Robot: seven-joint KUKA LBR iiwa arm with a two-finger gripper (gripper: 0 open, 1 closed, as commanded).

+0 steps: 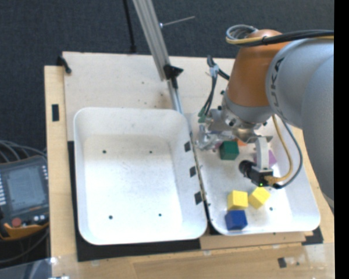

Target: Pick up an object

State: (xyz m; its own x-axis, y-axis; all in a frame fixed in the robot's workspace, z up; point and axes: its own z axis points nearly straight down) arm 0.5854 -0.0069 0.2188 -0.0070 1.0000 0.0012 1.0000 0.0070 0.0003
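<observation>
KUKA arm's gripper (216, 137) low in right bin (296, 214), close beside bin's left wall. Green block (228, 150) just beside the fingers, not between them; finger opening impossible to judge. Risks: closing on air, nudging block aside, scraping wall. Yellow blocks (238, 199), blue block (235, 220) nearer front.

Both white bins (134, 118) look like smooth moulded plastic with a faint sheen, the left one speckled with dark flecks. The bench (113, 77) beneath is pale, matt board, wood-like at its edges. The arm's grey shell (305, 80) and orange band (253, 74) look smooth and semi-glossy, and the slanted rail (151, 28) is ribbed bare metal.
</observation>
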